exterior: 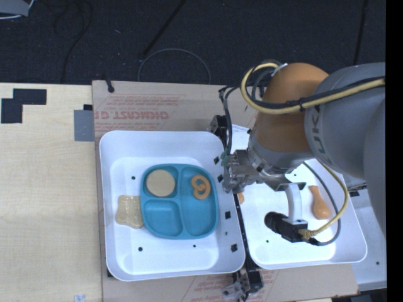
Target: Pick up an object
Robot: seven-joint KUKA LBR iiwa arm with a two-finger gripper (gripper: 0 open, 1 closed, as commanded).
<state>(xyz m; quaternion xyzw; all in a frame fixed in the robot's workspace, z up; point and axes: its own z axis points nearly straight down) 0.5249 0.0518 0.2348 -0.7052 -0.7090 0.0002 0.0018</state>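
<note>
Bins of smooth white plastic sit side by side. The left bin [119, 257] carries a glossy blue divided tray [179, 222] with a round tan disc [160, 182] and a pretzel-shaped piece [201, 187]; a pale lumpy piece [129, 211] touches the tray's left edge. Over in the right bin [352, 247], an orange spoon-shaped object [318, 202] lies near the arm. The gripper [234, 180] hangs over the divide; whether it's spread, I cannot tell.

A flat brown cardboard sheet [157, 109] with red mirrored print lies on the pale wooden bench top [44, 194]. Left of the cardboard sit black [22, 102] and grey [82, 124] flat patches. Behind the cardboard is dark carpet floor [126, 30] — thin black cables [173, 58] cross it.
</note>
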